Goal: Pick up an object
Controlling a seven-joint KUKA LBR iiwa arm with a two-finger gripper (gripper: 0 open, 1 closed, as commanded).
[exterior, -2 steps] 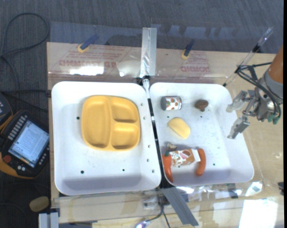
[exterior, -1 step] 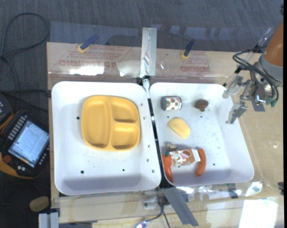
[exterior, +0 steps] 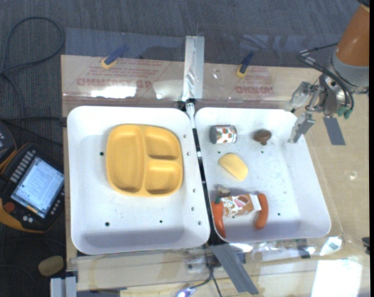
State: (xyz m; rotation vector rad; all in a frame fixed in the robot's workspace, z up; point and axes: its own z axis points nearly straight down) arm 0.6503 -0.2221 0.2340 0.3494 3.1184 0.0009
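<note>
The right bin (exterior: 310, 184) holds a small red-and-white can (exterior: 223, 134) lying on its side and a small brown lump (exterior: 263, 136) near the far wall. A pale yellow rounded piece (exterior: 233, 166) lies in the middle. An orange curved item with a printed packet on it (exterior: 239, 207) rests by the near wall. My gripper (exterior: 316, 127) hangs over the bin's far right corner, above the rim. It is open, with nothing between its spread fingers, right of the brown lump.
The left bin (exterior: 88, 215) carries a yellow divided plate (exterior: 144, 159). A metal divider post (exterior: 193, 67) stands at the back between the bins. A tablet and controller (exterior: 32, 184) lie off the bench to the left.
</note>
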